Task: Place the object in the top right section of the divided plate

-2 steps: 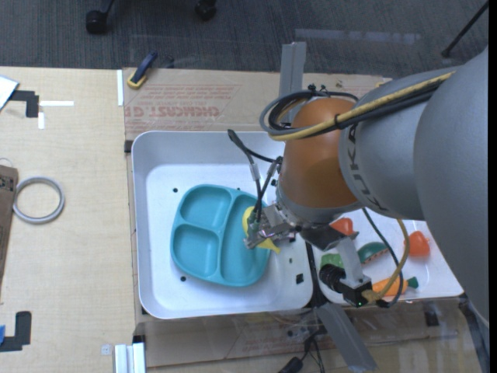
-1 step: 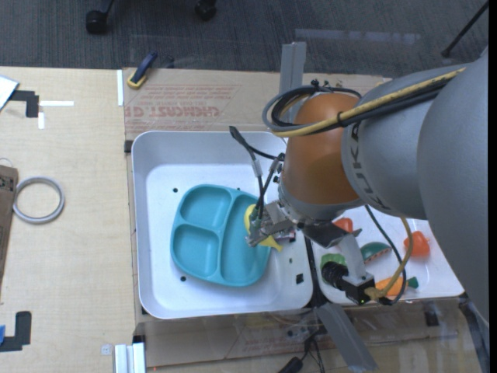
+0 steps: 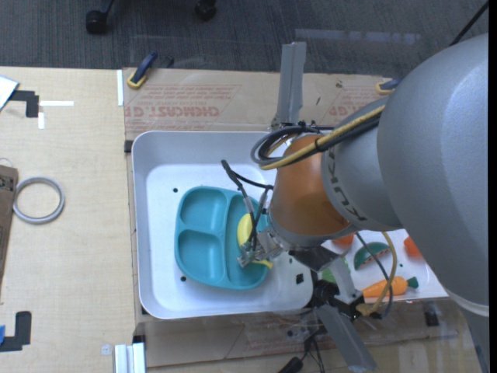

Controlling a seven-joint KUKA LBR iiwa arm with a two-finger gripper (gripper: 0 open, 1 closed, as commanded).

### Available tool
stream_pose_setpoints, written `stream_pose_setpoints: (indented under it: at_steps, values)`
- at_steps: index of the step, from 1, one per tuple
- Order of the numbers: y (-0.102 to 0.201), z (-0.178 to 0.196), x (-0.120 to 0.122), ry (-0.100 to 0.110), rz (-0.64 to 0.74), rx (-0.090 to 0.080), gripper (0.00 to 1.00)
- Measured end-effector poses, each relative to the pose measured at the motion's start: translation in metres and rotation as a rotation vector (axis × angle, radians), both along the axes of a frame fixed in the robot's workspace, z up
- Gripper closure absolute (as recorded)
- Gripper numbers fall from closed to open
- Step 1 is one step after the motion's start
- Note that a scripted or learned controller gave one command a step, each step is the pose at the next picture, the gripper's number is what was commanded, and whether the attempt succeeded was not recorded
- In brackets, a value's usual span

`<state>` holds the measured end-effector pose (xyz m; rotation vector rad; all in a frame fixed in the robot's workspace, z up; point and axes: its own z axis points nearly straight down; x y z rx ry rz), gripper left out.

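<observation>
A teal divided plate [image 3: 203,239] lies in the left white bin [image 3: 147,208], with two smaller sections on its left and one long section on its right. My gripper [image 3: 251,249] hangs low over that long right section, below the orange wrist band. A yellow object [image 3: 244,228] shows right at the gripper, over the plate's right section; whether it is held or resting on the plate I cannot tell. The arm's bulk hides the plate's right rim.
The right bin, mostly covered by the arm, holds a toy carrot [image 3: 385,287], a green and white piece [image 3: 370,252] and other small orange items. A roll of tape [image 3: 35,199] lies on the bench at the left. Cables [image 3: 279,148] loop above the wrist.
</observation>
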<state>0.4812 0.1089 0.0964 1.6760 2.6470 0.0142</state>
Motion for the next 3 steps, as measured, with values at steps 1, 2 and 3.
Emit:
stream_pose_setpoints:
  at_steps: [1, 2, 3]
  values:
    - [0.004, 0.003, 0.0, 0.0, 0.006, 0.006, 0.0]
    - [0.006, 0.003, 0.072, 0.01, 0.247, 0.0, 0.0]
    - [0.064, 0.006, 0.052, 0.009, 0.561, -0.013, 0.0]
